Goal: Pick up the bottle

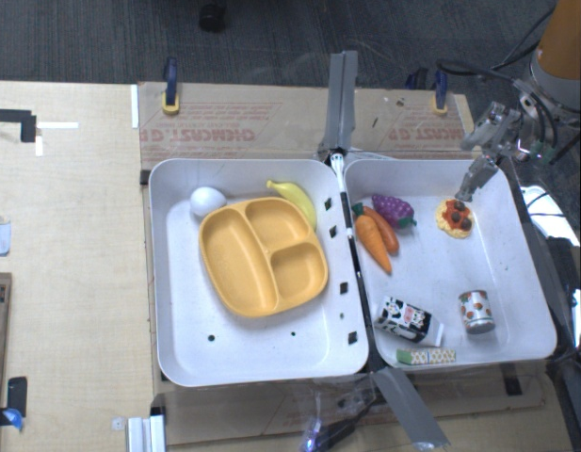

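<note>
gripper [466, 188] up by the right bin's far edge, can't tell its state | black-and-white cow-print bottle [409, 321] lying flat near front wall, well apart | reach over, grab across the narrow body

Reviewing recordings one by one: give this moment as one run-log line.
end effector: over right bin, by pizza toy | bottle: lying at front, untouched | phase: pre-grasp
</note>
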